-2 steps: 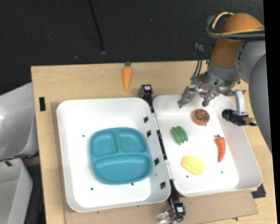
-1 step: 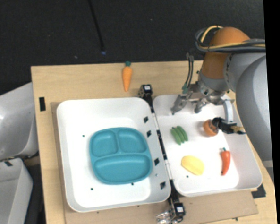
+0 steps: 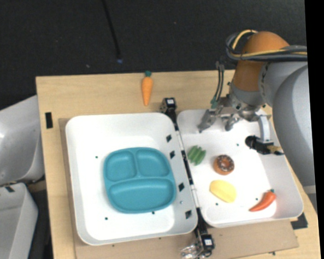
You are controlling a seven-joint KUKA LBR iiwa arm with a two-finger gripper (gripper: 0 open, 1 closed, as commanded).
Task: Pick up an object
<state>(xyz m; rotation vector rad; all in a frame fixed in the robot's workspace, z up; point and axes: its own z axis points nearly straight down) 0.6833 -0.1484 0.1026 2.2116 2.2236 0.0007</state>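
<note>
Hovering with jaws (image 3: pixel 220 120) spread and nothing between them at the right bin's (image 3: pixel 284 209) far edge, it could easily close short of the donut (image 3: pixel 224 164) mid-bin and grab air.

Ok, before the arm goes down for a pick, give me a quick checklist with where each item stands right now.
1. End effector carries nothing between its fingers: ok.
2. End effector is over the right bin, near its far edge: ok.
3. Targets lie apart from each other: green piece, donut, yellow piece, red-orange pepper: ok.
4. End effector is directly above one of them: not ok, all lie nearer the camera.
5. Carrot lies on the bench outside both bins: not ok as a target.
6. Blue divided plate sits alone in the left bin: ok.
</note>
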